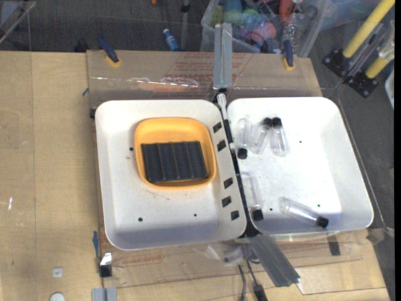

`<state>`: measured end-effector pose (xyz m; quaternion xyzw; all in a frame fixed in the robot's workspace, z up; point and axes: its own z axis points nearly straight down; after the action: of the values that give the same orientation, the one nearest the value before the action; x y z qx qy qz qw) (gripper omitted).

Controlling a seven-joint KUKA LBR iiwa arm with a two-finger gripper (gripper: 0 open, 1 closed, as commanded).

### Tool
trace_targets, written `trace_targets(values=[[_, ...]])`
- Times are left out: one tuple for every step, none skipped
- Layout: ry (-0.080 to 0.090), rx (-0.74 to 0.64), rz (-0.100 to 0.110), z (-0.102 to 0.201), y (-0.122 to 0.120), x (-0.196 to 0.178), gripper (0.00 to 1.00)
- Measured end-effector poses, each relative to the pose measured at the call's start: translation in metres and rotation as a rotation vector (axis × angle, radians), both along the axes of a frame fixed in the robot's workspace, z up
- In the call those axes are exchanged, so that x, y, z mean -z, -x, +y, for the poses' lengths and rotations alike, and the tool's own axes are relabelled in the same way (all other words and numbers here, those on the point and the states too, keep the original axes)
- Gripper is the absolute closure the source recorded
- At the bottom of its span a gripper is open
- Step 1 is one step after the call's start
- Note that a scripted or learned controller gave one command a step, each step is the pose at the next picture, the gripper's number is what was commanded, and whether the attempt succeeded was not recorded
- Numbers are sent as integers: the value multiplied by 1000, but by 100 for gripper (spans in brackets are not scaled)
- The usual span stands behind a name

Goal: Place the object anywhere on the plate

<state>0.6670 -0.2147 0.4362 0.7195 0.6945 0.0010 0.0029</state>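
Vials (276,133) of clear plastic with black caps lie scattered in the right bin (332,143): a cluster near twelve o'clock, one (302,212) toward five o'clock, another (252,196) against the divider at eight. The plate (174,150), orange with a dark ribbed insert (173,162), sits mid-left bin (119,199), well apart from them. Whether my claw is spread or pinched I cannot tell. Risk, as I judge it: round, slick tubes may roll or squirt free under a poor pinch. Transparent bodies blur against the white; I cannot count them surely.
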Motion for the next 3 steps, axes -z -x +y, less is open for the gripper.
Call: trace_targets(values=[[1, -294, 0, -5, -1, 0, 100], [2, -594, 1, -7, -1, 0, 100], [2, -789, 1, -7, -1, 0, 100]])
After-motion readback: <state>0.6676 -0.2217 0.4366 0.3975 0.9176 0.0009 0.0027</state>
